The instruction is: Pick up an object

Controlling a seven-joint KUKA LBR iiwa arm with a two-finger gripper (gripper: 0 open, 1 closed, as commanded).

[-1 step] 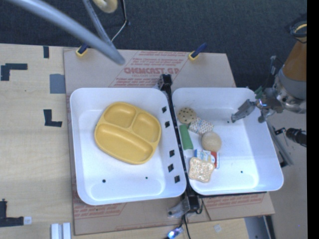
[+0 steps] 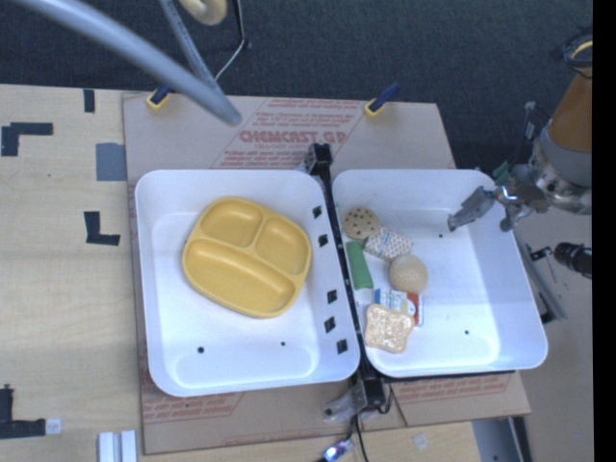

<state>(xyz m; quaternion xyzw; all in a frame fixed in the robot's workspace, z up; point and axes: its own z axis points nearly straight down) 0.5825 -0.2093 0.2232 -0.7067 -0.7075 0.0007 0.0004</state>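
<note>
My tool (image 2: 478,207) hangs over the right bin (image 2: 481,287), whether spread or pressed together I cannot tell, so I should swing left and drop squarely over the round ball (image 2: 408,274) among the clutter by the divider.

Grey arm (image 2: 563,166), orange band, seemingly.

Two white bins, one arm at the right

We saw a yellow divided plate (image 2: 248,255) in the left bin (image 2: 164,354); a cookie (image 2: 360,222), green tube (image 2: 359,268) and pale ball (image 2: 408,274) lay along the right bin's (image 2: 481,345) left edge, the gripper (image 2: 481,208) over its upper right corner.
</note>
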